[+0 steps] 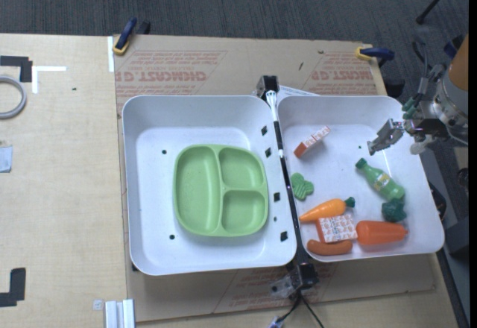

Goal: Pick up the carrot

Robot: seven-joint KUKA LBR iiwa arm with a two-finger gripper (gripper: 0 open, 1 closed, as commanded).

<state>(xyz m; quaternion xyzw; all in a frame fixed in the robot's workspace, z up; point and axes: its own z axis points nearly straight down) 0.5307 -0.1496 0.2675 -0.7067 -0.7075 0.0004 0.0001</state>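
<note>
Nearest the lens, a sausage (329, 247) lay against the front wall of the right bin (343, 114), just ahead of a small printed card (337, 228). Landmark for these notes: the carrot (323, 209), small, orange, green-topped, lying slantwise on the bin floor with its green end up and to the right. Card touching or nearly touching it on the front side. Green leaf-shaped piece (301, 186) just behind the carrot's pointed end. Larger orange vegetable (381, 232) to the carrot's right, near the bin's front right corner, dark green lump (393, 209) just behind that. Green bottle (380, 180) behind and right of the carrot, lying tilted. Red-and-white packet (311, 140) well behind the carrot, toward the bin's far side.

Left of the carrot, across the divider, the left bin (149, 170) held a green compartment plate (220, 190).

Gripper (385, 137) hung over the right bin's far right part, well apart from the carrot, behind the bottle. Fingers appeared spread, nothing between them. Arm entered from the right edge. Carrot untouched on the floor.

Blue clamps (125, 33) sat at the cardboard's far corners.
</note>
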